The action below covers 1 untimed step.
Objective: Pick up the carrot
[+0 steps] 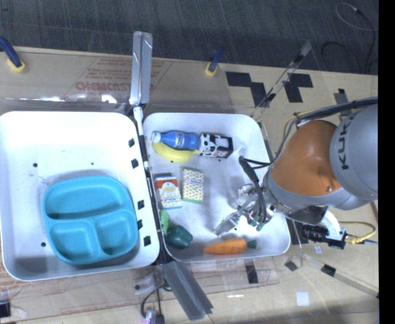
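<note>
Nearest you, the carrot (227, 247) lies flat along the right bin's (261, 128) front wall, leaf end right. Just above it hovers the gripper (241, 220), fingers apart and holding nothing. You should lower straight onto the carrot's middle, across its length. Beyond lie cartons and a banana (173, 154).

bin wall (278, 245) beside carrot (225, 247), left side open

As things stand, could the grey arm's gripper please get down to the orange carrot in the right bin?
Probably yes: the gripper hovers just above the orange carrot, which lies bare near the right bin's front wall, nothing over it.
</note>
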Each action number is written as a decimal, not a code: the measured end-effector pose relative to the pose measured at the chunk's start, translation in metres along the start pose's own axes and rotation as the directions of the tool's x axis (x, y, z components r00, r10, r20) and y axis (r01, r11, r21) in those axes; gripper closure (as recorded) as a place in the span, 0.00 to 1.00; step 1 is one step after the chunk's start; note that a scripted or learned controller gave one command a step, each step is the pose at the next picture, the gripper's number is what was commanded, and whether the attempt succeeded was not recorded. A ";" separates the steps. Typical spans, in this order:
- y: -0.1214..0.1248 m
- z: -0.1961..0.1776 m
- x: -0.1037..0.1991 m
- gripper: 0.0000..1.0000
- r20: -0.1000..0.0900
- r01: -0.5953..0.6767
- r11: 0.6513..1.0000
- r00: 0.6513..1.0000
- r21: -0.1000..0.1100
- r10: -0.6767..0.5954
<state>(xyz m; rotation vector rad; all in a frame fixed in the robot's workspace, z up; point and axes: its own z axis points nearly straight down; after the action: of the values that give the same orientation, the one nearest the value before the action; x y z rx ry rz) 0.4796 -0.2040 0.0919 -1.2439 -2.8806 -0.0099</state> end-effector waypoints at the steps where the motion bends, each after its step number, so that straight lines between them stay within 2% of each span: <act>1: 0.000 -0.010 -0.001 1.00 0.002 0.003 1.000 1.000 0.001 -0.003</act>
<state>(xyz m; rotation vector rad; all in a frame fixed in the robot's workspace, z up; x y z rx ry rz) 0.4804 -0.2049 0.1023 -1.2397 -2.8843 -0.0076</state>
